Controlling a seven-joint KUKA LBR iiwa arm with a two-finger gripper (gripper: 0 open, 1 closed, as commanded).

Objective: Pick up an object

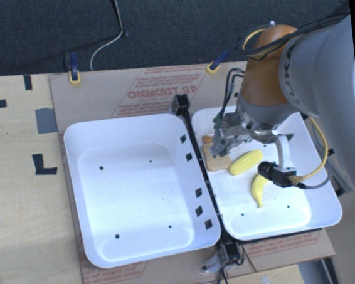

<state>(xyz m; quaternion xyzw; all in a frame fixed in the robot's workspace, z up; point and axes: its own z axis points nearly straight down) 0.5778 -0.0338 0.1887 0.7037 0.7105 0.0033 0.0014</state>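
Two smooth yellow toys, corn cob and curved banana, lie apart.

left bin open, right bin seemingly crowded

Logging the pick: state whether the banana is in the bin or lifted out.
In the bin: the banana lies on the right bin floor, apart from the gripper.

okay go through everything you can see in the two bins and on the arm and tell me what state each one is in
corn cob: lying in the right bin, loose, beside the claw.
banana: lying in the right bin, partly under a black fitting on the arm.
tan flat piece: lying at the right bin's left wall, below the claw.
claw: low over the right bin, near the tan piece.
left bin: sitting flat beside the right bin.
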